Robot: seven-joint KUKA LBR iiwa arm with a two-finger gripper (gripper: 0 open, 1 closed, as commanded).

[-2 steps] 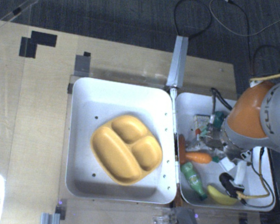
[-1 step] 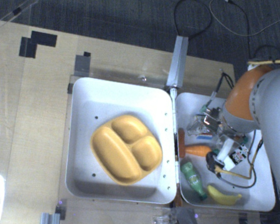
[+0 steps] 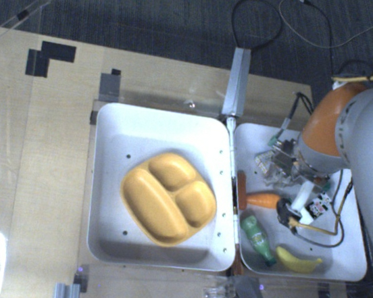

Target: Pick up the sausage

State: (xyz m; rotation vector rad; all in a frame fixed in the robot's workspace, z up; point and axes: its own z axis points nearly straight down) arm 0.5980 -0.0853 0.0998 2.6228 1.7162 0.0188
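Observation:
The sausage (image 3: 240,191) is a thin reddish-brown piece lying along the left wall of the right bin (image 3: 348,268), next to the divider between the bins. My gripper (image 3: 275,161) hangs over the upper middle of the right bin, up and to the right of the sausage and apart from it. Nothing shows between it and the sausage except the orange carrot (image 3: 262,200), whose left end lies close to the sausage.
A green bottle (image 3: 256,237) and a yellow banana (image 3: 298,260) lie near the front of the right bin. The left bin (image 3: 113,135) holds a large yellow divided dish (image 3: 168,196). The arm's grey body covers the right bin's right side.

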